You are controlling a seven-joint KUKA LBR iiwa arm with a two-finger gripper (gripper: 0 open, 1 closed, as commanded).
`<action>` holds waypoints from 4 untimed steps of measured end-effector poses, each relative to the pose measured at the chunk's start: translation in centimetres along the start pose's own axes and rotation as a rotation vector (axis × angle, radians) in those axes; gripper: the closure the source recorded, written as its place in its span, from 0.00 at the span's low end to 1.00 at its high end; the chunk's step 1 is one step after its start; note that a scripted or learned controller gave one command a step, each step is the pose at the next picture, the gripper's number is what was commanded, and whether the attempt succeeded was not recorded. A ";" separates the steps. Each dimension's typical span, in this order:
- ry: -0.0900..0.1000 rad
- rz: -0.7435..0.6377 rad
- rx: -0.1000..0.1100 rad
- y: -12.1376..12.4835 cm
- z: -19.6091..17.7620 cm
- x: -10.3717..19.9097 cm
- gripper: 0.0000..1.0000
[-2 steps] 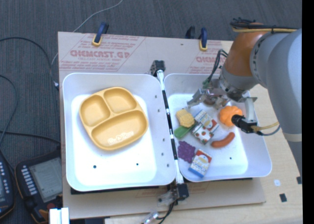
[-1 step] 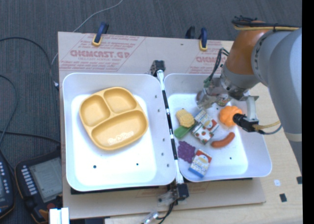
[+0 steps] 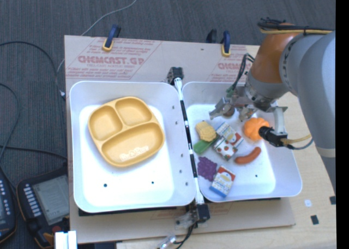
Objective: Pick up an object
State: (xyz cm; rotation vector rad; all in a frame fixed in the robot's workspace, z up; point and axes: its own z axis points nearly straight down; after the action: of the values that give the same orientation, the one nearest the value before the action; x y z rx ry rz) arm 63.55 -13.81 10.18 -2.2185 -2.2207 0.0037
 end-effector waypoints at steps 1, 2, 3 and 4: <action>0.000 0.000 0.001 0.0 -0.9 0.0 1.00; 0.001 0.000 0.001 0.0 -0.9 0.0 0.00; -0.005 0.002 -0.013 -3.5 1.4 1.4 0.00; -0.004 0.002 -0.014 -3.4 0.4 1.5 1.00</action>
State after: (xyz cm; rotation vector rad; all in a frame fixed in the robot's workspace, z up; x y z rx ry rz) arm 60.15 -12.36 9.79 -2.2291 -2.2277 -0.0079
